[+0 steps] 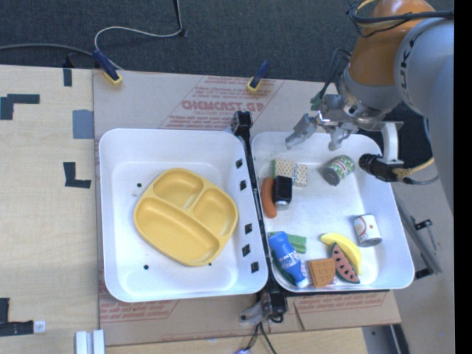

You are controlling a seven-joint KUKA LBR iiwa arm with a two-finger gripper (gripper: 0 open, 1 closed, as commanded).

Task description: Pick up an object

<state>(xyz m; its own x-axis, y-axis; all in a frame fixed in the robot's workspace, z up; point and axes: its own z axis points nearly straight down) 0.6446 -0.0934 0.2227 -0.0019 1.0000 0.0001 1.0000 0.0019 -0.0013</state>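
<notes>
Far to the left of the fingers, the left bin [118,198] holds a yellow divided plate [186,215] lying flat near its middle. The right bin [398,249] sits just beside it on the worktop [44,220], and carries all the small things. Below and to the left of the fingers lie an orange sausage-shaped piece [268,198], a black block [282,190] touching it, and a pale cracker-like square [296,172]. Further down, well apart from the fingers, are a blue bottle [286,258] on its side, a green piece [297,243] beside it, and a brown waffle square [321,272]. Next come a watermelon slice [345,264] and a banana [344,246], touching each other. A green can [338,169] lies tipped over just below the fingers (the nearest thing to them). A small white can [366,229] lies lower right. The gripper [320,130] hovers over the bin's upper part, fingers spread apart with nothing between them.
</notes>
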